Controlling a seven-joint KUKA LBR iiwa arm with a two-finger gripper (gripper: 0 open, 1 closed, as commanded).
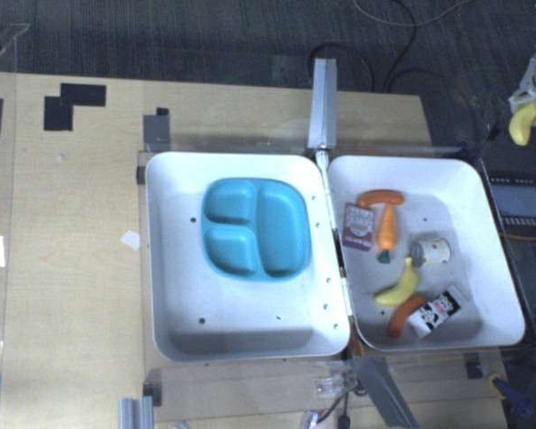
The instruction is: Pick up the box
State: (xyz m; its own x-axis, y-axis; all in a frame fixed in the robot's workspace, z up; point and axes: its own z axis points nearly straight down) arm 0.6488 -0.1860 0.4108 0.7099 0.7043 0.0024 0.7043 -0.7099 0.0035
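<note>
In the right bin (496, 239), closest to its near edge, a small black-and-white box (439, 310) lay tilted, toward the near right corner. A red-orange sausage (402, 317) touched its left side. Just behind the sausage lay one yellow banana (399, 287), curved. Its far tip was almost touching a short white and grey can (433, 251) that lay on its side near the middle of the bin.

Further back, one orange carrot (387, 229) pointed its green end to the near edge. A flat maroon box (359, 226) lay just beside it, against the bin's left wall. A second red-orange sausage (380, 198) lay across the carrot's far end. So the count was two boxes, two sausages, one banana, one carrot and one can, all in the right bin.

The left bin (170, 266) carried one light blue divided plate (255, 228) with three compartments, at the middle and a little to the far side.

Behind the seam between the two bins, one grey metal post (322, 105) stood on the bench (62, 266).

Beyond the far right corner of the right bin, outside both bins and well apart from both boxes, the blurred gripper (532, 95) hung at the view's right edge, with a yellow thing (520, 125) just below it. I could not tell if the gripper was open or closed, nor if it held that yellow thing.
</note>
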